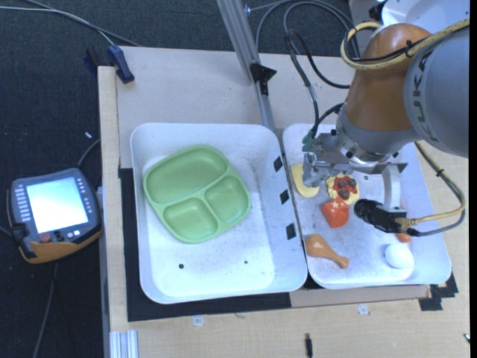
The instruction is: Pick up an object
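My gripper (337,176) hangs low over the right bin (432,200), near its left side, below the orange band of the arm. Right under it lies a small red and yellow toy (343,188). A red-orange pepper (335,214) sits just in front of that. A pale yellow piece (302,180) lies to the gripper's left against the bin wall. A tan drumstick (326,249) and a white egg (399,256) rest near the bin's front edge. A small orange bit (403,237) lies above the egg.
The left bin (223,267) holds a green divided plate (196,193). A metal pole (238,28) slants up from between the bins. A black cable plug (376,215) hangs off the wrist over the right bin. A teach pendant (52,213) lies off the bench at left.
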